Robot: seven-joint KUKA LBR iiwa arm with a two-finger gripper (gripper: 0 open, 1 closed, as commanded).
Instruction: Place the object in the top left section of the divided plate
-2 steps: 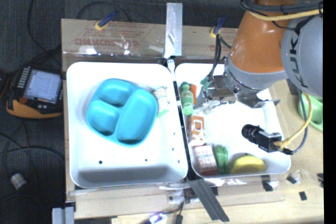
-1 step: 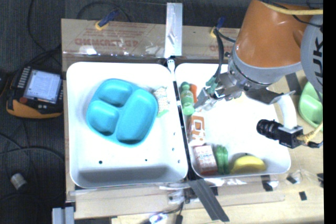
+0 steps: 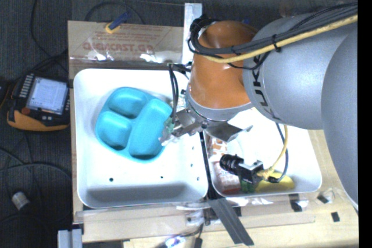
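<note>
The plate [image 3: 131, 122] lies in the left bin [image 3: 93, 183]. The gripper [image 3: 170, 128] hangs at the plate's right edge; whether it is spread or pinching cannot be told.

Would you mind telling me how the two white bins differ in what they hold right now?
The left bin holds the blue divided plate, lying in its upper half. The right bin holds small items, a yellow one among them, and is largely covered by the arm. Both are shallow and white.
</note>
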